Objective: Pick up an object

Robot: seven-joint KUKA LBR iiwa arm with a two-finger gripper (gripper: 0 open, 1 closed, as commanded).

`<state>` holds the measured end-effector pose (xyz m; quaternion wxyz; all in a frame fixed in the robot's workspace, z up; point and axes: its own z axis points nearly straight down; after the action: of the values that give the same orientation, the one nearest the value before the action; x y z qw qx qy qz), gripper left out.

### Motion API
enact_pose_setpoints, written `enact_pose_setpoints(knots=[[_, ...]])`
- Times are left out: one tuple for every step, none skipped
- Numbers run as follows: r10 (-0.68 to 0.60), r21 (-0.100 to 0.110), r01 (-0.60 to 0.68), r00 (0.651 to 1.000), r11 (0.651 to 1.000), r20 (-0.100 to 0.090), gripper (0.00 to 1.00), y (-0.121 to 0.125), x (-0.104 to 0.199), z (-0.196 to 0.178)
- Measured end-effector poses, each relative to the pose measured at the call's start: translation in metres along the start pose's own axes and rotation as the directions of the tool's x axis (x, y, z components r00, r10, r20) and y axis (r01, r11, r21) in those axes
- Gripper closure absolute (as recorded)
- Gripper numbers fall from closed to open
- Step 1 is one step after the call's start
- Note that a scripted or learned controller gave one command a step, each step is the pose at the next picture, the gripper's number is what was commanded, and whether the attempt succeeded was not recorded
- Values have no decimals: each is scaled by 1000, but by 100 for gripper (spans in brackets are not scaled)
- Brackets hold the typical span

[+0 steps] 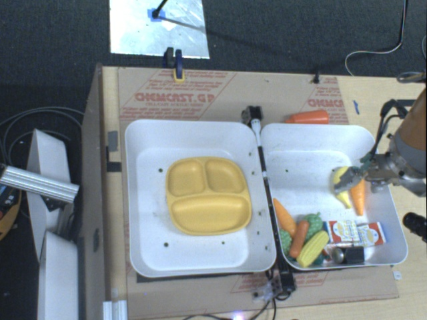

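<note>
The gripper (351, 179) sits over a yellow banana (341, 181) and an orange carrot (359, 199); its grip I cannot tell.

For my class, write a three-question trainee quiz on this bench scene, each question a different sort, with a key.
1. True or false: the yellow three-compartment plastic plate lies in the right white bin.
2. Multiple choice: the yellow toy corn cob lies at the right bin's (A) far wall, (B) near edge, (C) outside it.
3. Fill in: the orange toy carrot on the cardboard lies just beyond the ___ bin's far wall.

Key: 1 false, it lies in the left white bin. 2 B. 3 right. Note: the gripper is over the right bin by a small orange carrot.
</note>
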<state>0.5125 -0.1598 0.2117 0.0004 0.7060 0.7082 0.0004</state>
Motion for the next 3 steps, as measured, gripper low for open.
enact_pose_setpoints(knots=[[2, 1, -2, 1000, 1000, 1, 0, 53, -47, 66], [2, -4, -2, 1000, 1000, 2, 0, 57, -48, 115], [2, -8, -2, 1000, 1000, 3, 100, 59, -48, 102]])
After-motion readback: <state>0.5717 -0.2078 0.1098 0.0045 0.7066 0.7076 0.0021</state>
